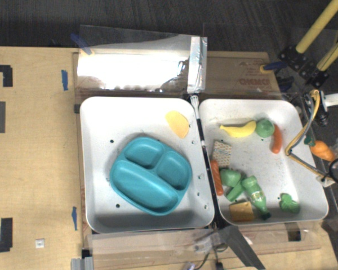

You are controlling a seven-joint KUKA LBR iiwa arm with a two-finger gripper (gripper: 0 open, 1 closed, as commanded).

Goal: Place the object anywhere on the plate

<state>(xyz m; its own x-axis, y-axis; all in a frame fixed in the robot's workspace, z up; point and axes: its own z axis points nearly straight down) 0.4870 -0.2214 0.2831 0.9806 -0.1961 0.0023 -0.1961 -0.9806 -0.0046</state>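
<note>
Jaws' state cannot be told; yellow piece [178,123] lies beside teal plate [151,174], toys [242,187] crowd right bin [304,170]

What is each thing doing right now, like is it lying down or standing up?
Plate: in left bin, upright, nothing on it.
Yellow piece: flat on left bin floor, off the plate.
Banana: lying in right bin.
Green bottle: lying on its side.
Carrot: lying beside the banana's end.
</note>
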